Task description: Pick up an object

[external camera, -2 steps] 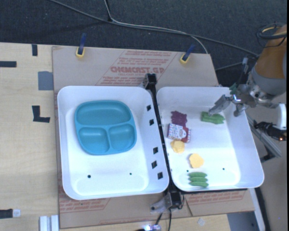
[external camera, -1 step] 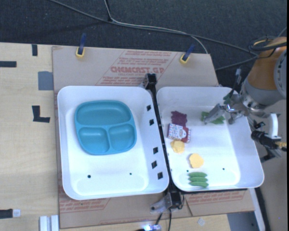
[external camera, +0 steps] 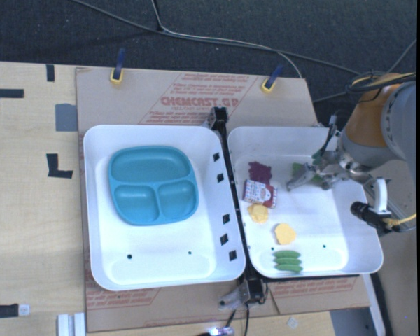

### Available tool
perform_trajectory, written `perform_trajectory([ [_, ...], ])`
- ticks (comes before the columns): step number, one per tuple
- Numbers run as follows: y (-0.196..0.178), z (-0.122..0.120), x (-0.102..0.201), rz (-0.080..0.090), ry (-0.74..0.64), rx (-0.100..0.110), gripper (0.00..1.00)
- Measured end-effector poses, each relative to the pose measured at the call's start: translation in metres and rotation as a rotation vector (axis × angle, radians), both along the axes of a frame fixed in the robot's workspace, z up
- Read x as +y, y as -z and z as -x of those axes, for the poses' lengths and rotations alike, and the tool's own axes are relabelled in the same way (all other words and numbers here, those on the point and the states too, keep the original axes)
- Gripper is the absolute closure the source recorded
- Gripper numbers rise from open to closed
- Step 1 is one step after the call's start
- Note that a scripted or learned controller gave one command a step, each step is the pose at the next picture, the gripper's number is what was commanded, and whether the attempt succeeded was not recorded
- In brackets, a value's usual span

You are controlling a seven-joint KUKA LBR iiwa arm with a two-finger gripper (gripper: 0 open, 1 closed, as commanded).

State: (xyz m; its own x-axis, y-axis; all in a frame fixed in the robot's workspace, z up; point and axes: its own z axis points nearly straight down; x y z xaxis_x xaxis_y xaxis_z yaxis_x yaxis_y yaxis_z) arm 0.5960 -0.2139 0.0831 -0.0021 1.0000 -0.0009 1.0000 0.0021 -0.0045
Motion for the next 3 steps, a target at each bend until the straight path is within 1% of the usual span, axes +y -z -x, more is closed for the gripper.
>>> perform_trajectory([
  [1, -0.011, -0.001, -0.001, 0.003, -0.002, -0.002, 1.00],
  [2, -0.061, -0.006, -0.009, -0.001, 0.000, -0.003, 1.00],
  [3, -0.115, -0.016, -0.004, -0.001, -0.001, -0.005, 1.00],
])
